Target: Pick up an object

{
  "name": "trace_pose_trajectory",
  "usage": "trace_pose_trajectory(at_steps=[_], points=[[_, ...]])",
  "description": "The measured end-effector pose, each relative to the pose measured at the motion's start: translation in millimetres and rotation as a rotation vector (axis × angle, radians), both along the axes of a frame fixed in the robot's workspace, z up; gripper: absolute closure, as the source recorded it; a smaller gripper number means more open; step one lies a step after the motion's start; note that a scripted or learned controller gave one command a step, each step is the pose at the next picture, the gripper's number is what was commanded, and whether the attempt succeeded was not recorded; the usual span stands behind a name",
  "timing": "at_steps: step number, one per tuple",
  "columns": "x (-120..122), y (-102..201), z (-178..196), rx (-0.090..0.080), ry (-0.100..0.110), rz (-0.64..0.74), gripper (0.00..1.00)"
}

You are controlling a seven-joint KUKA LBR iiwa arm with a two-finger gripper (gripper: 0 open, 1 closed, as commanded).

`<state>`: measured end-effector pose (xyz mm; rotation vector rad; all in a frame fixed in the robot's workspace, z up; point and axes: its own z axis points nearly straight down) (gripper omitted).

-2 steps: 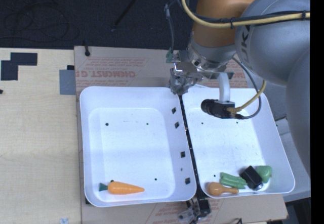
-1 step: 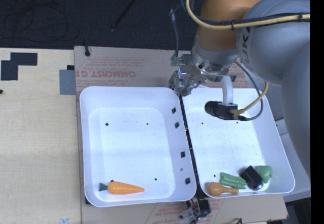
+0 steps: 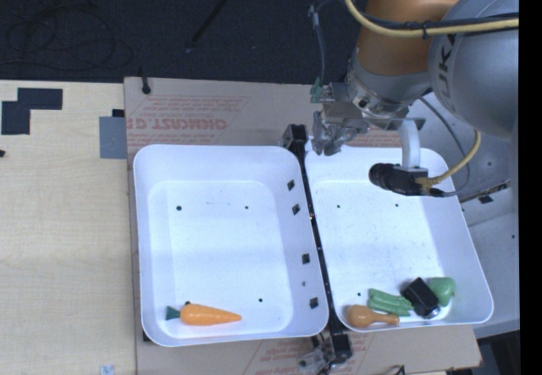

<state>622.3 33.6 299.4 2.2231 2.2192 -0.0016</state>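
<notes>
Overhead slanted view of two white bins side by side: the left bin [image 3: 152, 195] holds an orange carrot [image 3: 209, 314] near its front edge, while the right bin [image 3: 457, 229] holds, clustered at its front corner, a tan pear-shaped piece [image 3: 369, 317], a green pod [image 3: 389, 302], a black block [image 3: 421, 296] and a green item [image 3: 442, 286]. The gripper [image 3: 326, 143] hangs above the far end of the divider between the bins, well apart from every object; whether it is spread or closed cannot be told, as it appears as a dark blur.
</notes>
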Motion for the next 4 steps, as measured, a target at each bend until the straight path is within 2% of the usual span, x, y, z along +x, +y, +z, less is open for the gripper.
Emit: trace_pose_trajectory(at_steps=[1, 2, 3, 4], points=[[12, -23, 78, 0.0, -0.007, 0.0, 1.0], [19, -17, -88, 0.0, 0.015, 0.002, 1.0], [23, -33, 26, 0.0, -0.009, 0.0, 1.0], [-6, 21, 16, 0.002, 0.005, 0.007, 1.0]])
